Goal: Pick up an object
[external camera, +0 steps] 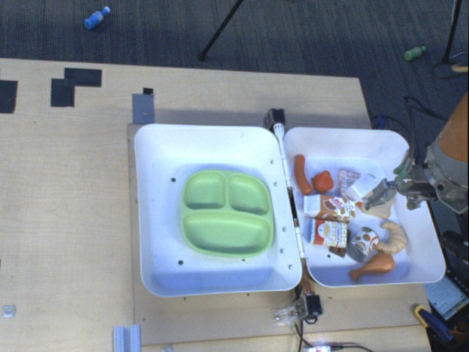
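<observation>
1. Wooden bench (66,218) bears two white bins; left bin (154,196) holds a green divided plate (226,213).
2. Right bin (381,144) holds toy food: sausage (300,174), tomato (322,181), croissant (396,236), drumstick (372,267), small packets (330,232).
3. Gripper (381,193) low over the bin's right side, above the packets; open or closed, cannot tell.

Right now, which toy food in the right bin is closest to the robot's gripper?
The pale curved croissant, sitting just below the gripper. The long red sausage and round red tomato lie farther left, and the brown drumstick lower down.
</observation>
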{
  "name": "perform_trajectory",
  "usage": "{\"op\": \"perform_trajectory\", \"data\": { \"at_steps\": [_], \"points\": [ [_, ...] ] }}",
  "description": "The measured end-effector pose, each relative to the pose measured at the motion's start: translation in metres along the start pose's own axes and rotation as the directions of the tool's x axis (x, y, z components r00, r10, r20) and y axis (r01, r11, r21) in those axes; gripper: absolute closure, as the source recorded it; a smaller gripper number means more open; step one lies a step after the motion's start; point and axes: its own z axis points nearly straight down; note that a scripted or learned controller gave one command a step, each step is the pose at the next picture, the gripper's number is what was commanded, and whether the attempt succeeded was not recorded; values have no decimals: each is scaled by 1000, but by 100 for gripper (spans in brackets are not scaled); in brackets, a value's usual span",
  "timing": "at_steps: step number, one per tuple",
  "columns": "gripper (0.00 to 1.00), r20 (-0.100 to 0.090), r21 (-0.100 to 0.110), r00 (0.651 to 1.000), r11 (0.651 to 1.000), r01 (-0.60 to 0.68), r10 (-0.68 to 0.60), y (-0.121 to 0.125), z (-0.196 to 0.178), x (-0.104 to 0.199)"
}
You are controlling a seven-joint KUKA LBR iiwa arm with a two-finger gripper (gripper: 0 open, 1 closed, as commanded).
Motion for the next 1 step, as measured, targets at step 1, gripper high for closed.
{"op": "perform_trajectory", "data": {
  "at_steps": [1],
  "points": [
    [0, -1, 3, 1000, 1000, 0, 0, 13, 103, 59]
  ]
}}
